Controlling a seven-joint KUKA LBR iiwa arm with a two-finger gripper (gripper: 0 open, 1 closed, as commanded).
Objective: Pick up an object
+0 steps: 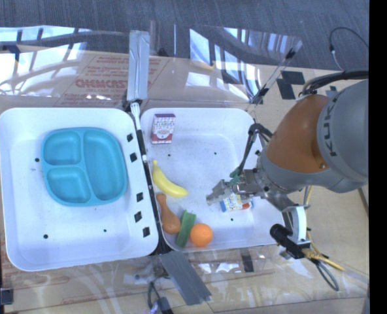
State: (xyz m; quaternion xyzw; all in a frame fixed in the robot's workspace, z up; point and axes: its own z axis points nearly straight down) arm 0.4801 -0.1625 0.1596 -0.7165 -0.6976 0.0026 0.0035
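A small white packet with blue and red print (236, 205) lies on the floor of the right bin (200, 126), directly under the pincer (227, 193). The pincer's metal fingers (217, 195) reach down around the packet, but whether they are spread or pressed onto it cannot be told from this slanted view. To the pincer's left lies a yellow banana (168, 183). Below and left of it, in the bin's near corner, sit an orange (201, 235), a green vegetable (185, 227) and a brown, pear-shaped piece (169, 216), close together. Above and left, well apart, stands a small red-and-white carton (163, 128). Farther left, the left bin (17, 175) holds a blue divided plate (84, 165).
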